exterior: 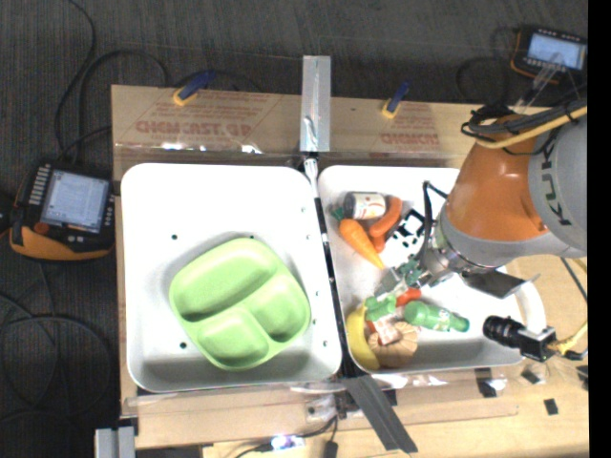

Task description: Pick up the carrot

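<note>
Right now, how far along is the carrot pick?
Done: the arm is over the right bin, its claw low among the items. In hand: nothing that I can confirm; the carrot lies on the bin floor beside the small can, apart from the claw. Left: shift to the carrot, grasp it and lift.

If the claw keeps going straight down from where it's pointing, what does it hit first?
Probably the green bottle and the food pile around it, below the claw. The carrot lies off to the left. Depth is hard to judge.
</note>
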Robot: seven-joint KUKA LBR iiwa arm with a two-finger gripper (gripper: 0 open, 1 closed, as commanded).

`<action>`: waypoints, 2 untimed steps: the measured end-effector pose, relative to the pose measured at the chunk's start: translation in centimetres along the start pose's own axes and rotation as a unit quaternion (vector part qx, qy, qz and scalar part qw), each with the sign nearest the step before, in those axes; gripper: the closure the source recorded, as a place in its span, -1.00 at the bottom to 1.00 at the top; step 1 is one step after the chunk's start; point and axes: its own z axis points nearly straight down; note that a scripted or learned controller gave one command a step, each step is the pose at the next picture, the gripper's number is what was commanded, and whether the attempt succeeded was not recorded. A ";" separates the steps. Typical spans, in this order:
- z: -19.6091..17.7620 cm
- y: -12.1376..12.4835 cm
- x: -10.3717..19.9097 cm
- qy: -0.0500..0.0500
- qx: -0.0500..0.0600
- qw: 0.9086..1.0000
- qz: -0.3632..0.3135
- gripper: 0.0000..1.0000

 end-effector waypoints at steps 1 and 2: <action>0.0 0.0 0.0 0.000 0.000 1.000 0.000 -1.00; 1.8 4.9 -5.5 0.000 -0.001 1.000 -0.013 -1.00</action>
